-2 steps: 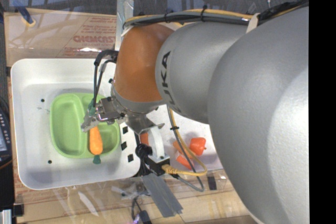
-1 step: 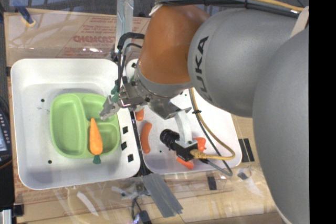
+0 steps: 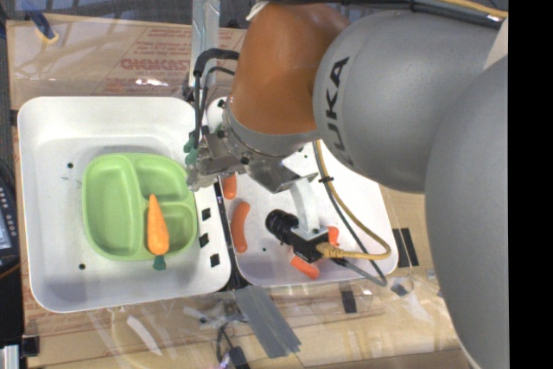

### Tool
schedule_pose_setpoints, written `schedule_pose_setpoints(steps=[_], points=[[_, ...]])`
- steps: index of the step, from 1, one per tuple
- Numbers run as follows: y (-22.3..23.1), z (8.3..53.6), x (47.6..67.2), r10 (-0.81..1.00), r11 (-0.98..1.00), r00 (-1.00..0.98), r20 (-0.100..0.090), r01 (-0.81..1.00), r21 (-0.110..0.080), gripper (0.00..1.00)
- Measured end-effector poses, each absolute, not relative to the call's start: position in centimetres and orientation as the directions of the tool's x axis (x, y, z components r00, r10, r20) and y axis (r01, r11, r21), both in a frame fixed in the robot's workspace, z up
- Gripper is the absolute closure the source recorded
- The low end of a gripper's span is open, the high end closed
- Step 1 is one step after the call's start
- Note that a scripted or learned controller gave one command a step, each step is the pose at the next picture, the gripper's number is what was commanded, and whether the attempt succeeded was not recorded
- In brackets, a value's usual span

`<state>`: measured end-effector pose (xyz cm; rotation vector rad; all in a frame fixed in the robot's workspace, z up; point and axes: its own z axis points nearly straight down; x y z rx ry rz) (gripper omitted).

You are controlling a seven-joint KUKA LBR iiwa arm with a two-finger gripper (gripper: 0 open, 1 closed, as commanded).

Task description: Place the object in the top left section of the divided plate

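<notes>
- The grey arm (image 3: 406, 99) is nearest the camera and covers the right half of the view; its orange band (image 3: 276, 65) sits above the right bin.
- The gripper (image 3: 200, 162) hangs at the end of the wrist, over the walls where the two bins meet, just off the upper right edge of the green plate. I cannot tell whether it is wide, narrow or holding anything, because the wrist hides its tip.
- The green divided plate (image 3: 108, 212) lies flat in the left bin (image 3: 34, 186), with one large section on the left and two smaller ones on the right.
- The carrot (image 3: 156, 227) lies on the plate's lower right part, pointed end up and leafy end at the lower rim. It runs along the ridge beside the large section, and I cannot tell which compartment it rests in. It is well clear of the top left section.
- In the right bin (image 3: 263, 268), an orange stick (image 3: 239, 226) lies near the left wall, a second one (image 3: 230, 186) sits just above it by the gripper, and a third (image 3: 304, 266) lies lower right.
- Printed cardboard (image 3: 147, 56) lies behind the left bin.
</notes>
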<state>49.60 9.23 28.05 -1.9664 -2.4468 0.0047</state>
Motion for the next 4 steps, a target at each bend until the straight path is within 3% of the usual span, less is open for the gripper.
schedule_pose_setpoints(steps=[1, 2, 3, 4], points=[[8.2, 22.9, 55.9, 0.904, 0.428, -0.428, 0.000, 0.904, -0.003, 1.00], [7.8, 21.6, 59.2, 0.918, 0.397, -0.397, 0.000, 0.918, -0.003, 1.00], [8.8, 22.5, 59.5, 0.833, 0.553, -0.553, -0.001, 0.833, -0.001, 1.00], [9.0, 23.5, 59.6, 0.830, 0.558, -0.558, -0.001, 0.830, -0.001, 1.00]])
